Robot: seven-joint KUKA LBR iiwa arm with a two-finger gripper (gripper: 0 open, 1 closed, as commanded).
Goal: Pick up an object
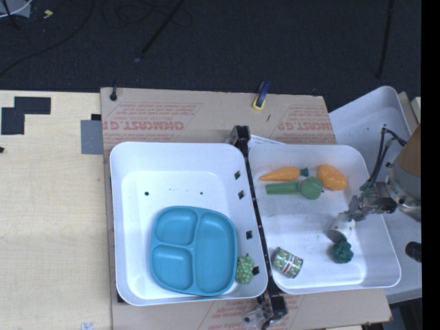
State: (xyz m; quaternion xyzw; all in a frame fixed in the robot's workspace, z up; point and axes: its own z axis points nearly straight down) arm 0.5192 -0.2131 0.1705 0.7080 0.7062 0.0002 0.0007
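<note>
Two shallow white bins are sitting side by side on a cardboard sheet, seen from above at a slant. The left bin (130, 184) is holding two things: one blue divided plate (194, 250) with three compartments, lying flat toward the near side, and one small bunch of green grapes (245, 269) resting just beside the plate's right rim, in the bin's near right corner.

The right bin (357, 158) is holding five things. One small can (287, 262) with a green and red label is lying on its side near the front left corner. One orange carrot (282, 174) is lying along the far side, its long axis running left to right, pointed tip facing left and green stem end facing right. Just in front of it, one green utensil (299, 188) is lying on the same left-to-right axis, handle pointing left and rounded head to the right. One orange rounded object (332, 177) is sitting just right of that head. One dark green lump (342, 253) is sitting near the front right.

The gripper (342, 228) is reaching in from the right, hanging just above the dark green lump; whether its fingers are spread or pressed together cannot be told
</note>
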